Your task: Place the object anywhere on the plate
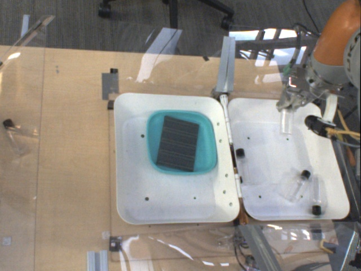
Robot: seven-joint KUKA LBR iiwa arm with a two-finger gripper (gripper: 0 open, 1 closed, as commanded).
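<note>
While the tool (286, 114) hangs over the right one of two white bins (293, 168), its grip state impossible to tell, one dark ribbed block (178, 143) lies on one teal plate (210, 145) in the left bin (132, 168).

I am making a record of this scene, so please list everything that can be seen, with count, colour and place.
bins: 2, white, side by side on the bench; left bin, right bin
plate: 1, teal, in the left bin
dark object: 1, dark grey with ribbed lines, lying flat on the plate
clear tubes with black caps: about 3, transparent, near corner of the right bin; exact count hard to tell
bench: 1, light wood, under both bins
office chair base: 1, black, on the carpet beyond the bench
arm: 1, grey with an orange band, above the far right of the right bin
gripper: 1, pale, over the right bin's far part
</note>
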